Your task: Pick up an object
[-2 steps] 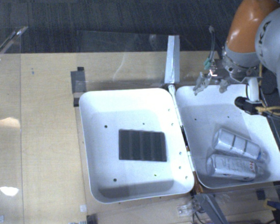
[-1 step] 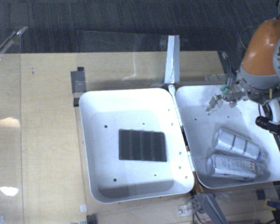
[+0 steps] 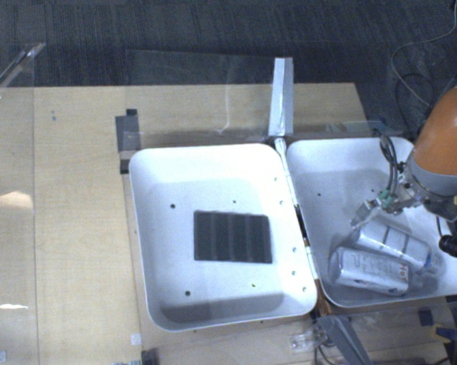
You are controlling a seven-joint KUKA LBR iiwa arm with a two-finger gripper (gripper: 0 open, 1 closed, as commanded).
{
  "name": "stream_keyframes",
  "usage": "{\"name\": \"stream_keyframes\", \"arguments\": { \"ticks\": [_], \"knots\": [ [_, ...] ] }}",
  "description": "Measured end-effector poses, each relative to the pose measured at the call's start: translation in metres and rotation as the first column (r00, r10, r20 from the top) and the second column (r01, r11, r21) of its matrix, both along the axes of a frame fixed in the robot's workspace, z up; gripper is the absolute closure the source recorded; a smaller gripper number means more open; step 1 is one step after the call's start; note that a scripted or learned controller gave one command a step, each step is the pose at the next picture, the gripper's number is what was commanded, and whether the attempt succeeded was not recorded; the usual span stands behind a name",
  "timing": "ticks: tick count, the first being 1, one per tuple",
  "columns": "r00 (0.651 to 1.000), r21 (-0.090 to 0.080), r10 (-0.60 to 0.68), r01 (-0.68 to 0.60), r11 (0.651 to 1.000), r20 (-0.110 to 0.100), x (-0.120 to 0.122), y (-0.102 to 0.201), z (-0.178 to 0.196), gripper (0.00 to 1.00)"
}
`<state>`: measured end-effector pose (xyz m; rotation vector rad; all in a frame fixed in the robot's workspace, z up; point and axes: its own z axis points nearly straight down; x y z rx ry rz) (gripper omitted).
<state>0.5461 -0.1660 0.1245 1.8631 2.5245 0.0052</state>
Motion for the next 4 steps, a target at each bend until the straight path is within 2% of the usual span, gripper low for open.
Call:
{"name": "stream_keyframes", "arguments": {
  "ticks": [1,2,3,4],
  "knots": [
    [0.962,0.002,-0.272,0.272,0.962,0.001,0.007,0.057,0.118,0.00],
    [0.983,0.000,-0.184,0.184,0.983,-0.002,-0.032,0.025,0.024,0.00],
    [0.983,0.000,-0.184,0.184,0.983,-0.001,-0.032,0.025,0.025,0.00],
    [0.984,0.003,-0.180,0.180,0.984,0.008,-0.028,0.027,0.037,1.00]
  ]
}}
